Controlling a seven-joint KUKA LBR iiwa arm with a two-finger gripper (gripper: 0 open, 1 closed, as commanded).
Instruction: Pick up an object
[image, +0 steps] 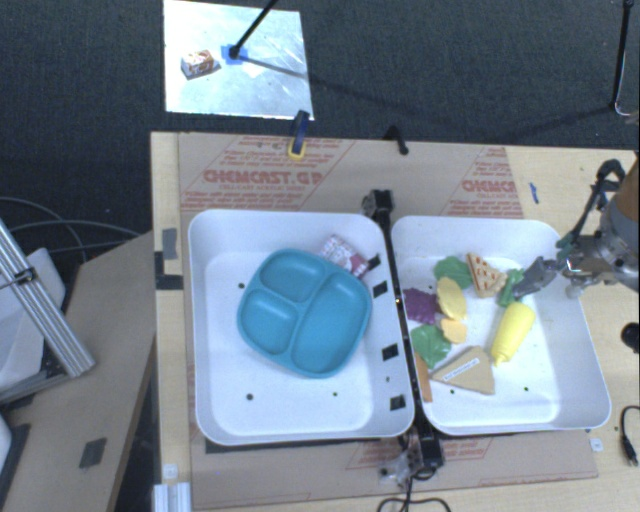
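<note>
Gripper (533, 275) at 3 o'clock of right bin (580, 395), finger state cannot tell; toy food clustered at bin centre, yellow corn (511, 331) just at its 7 o'clock, green piece (511, 288) beside tip, so risk: crowded neighbours deflect grasp.

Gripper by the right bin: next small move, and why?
Probably ease the gripper down and left toward the yellow bottle. It sits at the right bin's upper right edge, just above the bottle, with nothing visibly held. The bottle is the nearest toy and has bare floor on its right side.
</note>
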